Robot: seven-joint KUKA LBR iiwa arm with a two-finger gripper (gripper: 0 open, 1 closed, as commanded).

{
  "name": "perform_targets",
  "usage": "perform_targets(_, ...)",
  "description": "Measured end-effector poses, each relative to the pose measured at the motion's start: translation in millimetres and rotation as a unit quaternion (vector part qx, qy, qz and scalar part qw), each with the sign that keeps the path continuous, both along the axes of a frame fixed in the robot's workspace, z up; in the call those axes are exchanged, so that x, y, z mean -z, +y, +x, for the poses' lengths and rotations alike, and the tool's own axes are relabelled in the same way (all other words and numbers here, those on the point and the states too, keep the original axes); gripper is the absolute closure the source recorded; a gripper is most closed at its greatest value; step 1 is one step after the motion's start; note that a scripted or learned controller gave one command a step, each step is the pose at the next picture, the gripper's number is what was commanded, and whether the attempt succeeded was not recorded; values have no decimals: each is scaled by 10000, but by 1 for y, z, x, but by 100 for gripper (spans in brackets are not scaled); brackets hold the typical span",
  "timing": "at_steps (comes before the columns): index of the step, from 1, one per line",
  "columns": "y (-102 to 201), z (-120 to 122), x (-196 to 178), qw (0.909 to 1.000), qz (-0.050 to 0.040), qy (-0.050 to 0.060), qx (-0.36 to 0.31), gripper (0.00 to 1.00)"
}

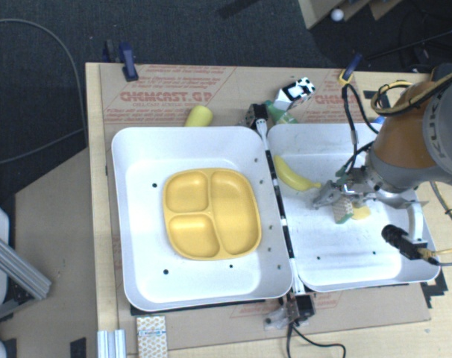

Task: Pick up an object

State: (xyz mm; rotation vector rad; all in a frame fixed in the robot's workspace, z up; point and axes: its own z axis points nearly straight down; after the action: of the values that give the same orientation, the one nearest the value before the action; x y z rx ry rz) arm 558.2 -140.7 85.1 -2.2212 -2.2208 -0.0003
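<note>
A yellow banana lies in the right bin, close to its left wall. A small yellow, green and white object rests on the bin floor near the middle. My gripper hangs low over the right bin, just above and left of that small object and right of the banana's end. The grey arm with its orange band comes in from the right. Nothing shows held in the gripper.
A yellow divided plate sits in the left bin. Behind the bins, on the bench, lie a yellow cylinder and a black-and-white checkered piece. A blue clamp grips the back left edge.
</note>
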Motion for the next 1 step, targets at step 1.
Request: perform_targets(1,0,0,-10,10000,-2,-7,1,100)
